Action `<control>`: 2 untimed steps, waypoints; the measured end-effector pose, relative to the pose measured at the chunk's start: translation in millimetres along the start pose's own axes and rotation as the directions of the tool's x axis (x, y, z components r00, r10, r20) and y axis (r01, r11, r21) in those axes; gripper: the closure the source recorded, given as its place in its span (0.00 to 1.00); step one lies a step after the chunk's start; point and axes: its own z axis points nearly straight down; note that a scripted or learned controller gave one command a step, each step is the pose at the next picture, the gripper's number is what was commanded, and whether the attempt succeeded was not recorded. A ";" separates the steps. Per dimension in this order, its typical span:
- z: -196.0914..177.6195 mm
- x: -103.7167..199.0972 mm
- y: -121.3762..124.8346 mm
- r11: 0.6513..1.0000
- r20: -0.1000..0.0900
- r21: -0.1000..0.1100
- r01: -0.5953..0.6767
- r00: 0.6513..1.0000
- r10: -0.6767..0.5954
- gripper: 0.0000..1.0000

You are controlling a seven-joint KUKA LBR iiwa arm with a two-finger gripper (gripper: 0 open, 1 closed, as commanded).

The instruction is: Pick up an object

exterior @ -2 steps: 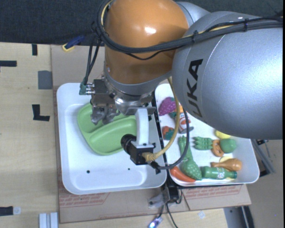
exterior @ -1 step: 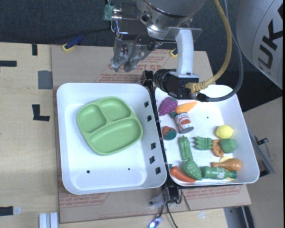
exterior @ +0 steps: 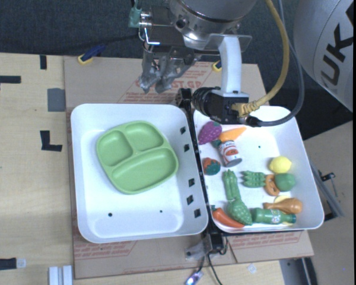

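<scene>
The hand [exterior: 159, 79] hangs above the tabletop [exterior: 24, 159] just behind the far rim of the left bin [exterior: 83, 159]; its grey fingers [exterior: 149, 76] point down and nothing sits between them, though whether they are apart or together I cannot tell. A green divided plate [exterior: 137, 156] lies in the left bin, its long axis running from near left to far right. The right bin [exterior: 302, 153] holds the small toys: a purple bunch of grapes [exterior: 209, 132] at the far left corner, a small can [exterior: 229, 152] just beside it, a yellow lemon [exterior: 280, 164], and a green bottle [exterior: 273, 217] lying flat along the near rim, its long axis running left to right.
</scene>
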 end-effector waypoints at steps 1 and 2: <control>-9.7 0.7 0.1 1.000 0.000 0.001 0.002 1.000 -0.002 1.00; 121.3 -24.7 -21.0 1.000 0.006 0.014 -0.006 1.000 0.006 1.00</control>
